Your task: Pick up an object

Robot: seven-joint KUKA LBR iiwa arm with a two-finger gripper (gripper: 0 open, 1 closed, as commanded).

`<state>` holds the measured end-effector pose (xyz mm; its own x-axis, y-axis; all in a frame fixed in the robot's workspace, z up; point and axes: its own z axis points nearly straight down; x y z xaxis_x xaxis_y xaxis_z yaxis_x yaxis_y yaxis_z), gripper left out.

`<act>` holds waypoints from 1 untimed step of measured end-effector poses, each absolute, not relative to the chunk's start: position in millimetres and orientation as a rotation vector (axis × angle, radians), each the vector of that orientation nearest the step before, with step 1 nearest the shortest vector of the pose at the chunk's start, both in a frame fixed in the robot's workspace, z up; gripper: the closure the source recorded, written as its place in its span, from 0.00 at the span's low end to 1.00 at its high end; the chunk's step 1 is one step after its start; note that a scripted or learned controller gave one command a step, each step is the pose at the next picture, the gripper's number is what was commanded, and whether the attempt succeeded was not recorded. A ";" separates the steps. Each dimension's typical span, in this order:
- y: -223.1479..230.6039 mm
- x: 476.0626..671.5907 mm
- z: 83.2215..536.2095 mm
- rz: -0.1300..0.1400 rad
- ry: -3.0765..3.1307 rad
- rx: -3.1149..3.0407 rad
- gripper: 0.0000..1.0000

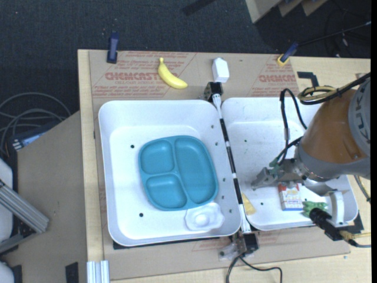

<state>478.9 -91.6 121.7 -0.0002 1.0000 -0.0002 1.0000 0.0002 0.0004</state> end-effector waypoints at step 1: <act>-133.6 530.0 95.0 -0.001 2.220 2.221 0.00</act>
